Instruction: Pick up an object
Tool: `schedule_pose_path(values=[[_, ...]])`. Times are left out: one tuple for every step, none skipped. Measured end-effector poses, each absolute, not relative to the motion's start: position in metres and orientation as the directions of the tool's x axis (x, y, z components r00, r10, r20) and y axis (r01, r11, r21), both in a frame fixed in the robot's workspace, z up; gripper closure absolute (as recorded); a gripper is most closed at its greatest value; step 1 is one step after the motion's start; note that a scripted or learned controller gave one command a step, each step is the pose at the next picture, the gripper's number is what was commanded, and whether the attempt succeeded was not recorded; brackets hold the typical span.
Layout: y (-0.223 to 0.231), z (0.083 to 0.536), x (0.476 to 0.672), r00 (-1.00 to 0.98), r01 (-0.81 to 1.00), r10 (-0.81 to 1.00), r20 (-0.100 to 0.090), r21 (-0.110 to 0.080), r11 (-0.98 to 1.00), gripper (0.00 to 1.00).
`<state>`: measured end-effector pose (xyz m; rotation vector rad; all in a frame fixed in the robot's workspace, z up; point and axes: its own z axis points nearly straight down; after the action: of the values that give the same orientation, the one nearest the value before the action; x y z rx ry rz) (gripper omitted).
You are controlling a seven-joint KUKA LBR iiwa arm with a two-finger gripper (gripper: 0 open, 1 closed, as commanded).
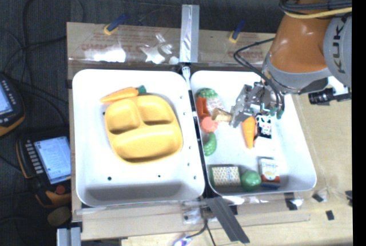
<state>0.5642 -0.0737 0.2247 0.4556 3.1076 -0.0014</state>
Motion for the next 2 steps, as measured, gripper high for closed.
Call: schedule_pose_path(values=[[-0.063,0.273,0.592,-0.831,0.556,0.556,-0.001,-0.003,0.831,1.00],[-0.217,0.133,0.572,-0.887,0.462,0.462,-0.009,0.001,0.887,1.00]])
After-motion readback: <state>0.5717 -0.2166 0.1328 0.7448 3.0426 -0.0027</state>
